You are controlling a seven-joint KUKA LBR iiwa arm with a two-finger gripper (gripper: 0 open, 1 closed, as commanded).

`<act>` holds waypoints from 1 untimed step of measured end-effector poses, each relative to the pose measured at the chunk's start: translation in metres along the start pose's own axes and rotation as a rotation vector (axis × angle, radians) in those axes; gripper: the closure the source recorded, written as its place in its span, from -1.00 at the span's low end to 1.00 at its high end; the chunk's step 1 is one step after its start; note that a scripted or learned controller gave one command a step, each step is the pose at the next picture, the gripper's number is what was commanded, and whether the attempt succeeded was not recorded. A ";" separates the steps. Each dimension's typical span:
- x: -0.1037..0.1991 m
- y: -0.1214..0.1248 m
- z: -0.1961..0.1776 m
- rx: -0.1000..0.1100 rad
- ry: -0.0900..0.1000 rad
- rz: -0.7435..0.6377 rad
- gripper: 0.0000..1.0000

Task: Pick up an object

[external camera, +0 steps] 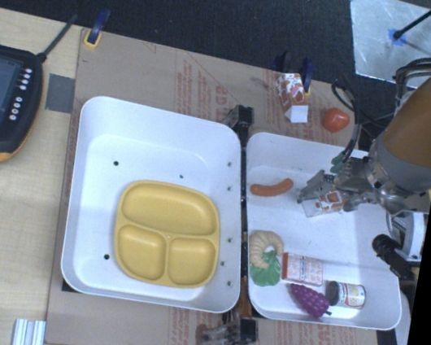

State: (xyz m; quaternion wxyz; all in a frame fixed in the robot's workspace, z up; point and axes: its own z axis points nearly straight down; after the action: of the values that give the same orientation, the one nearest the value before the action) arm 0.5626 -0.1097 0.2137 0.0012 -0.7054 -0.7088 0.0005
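My end effector (325, 197) sits low over the upper part of the right bin (387, 322), its grey metal fingers around a small orange-and-white carton (331, 203); the carton shows between them, tilted, so I judge that I hold it, though whether it has left the bin floor I cannot tell. A sausage (271, 187) lies just to the carton's left, apart from it; along the near wall lie a doughnut (264, 242) with a green piece (265, 274) touching it, a flat packet (302, 269), a purple grape bunch (309, 300) and a small can (347, 295) on its side. The left bin (107, 132) carries a yellow divided tray (167, 233); outside the bins on the surface stand a second small carton (293, 90) and a red tomato (336, 119).

The risks from here, as I read them: the carton looks skewed in the grip, so it could pivot and slip free on the lift; a light box pinched near one corner may crush or squirt out; the grip may prove shallow, catching only an edge; a sideways move while low could knock the sausage or scrape the bin wall.
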 end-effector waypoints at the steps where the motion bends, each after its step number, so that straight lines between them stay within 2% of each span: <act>1: -0.016 -0.081 0.089 0.003 -0.001 0.000 -1.00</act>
State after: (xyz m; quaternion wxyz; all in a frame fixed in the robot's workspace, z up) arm 0.4813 -0.1261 0.1248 0.0020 -0.7056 -0.7086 0.0017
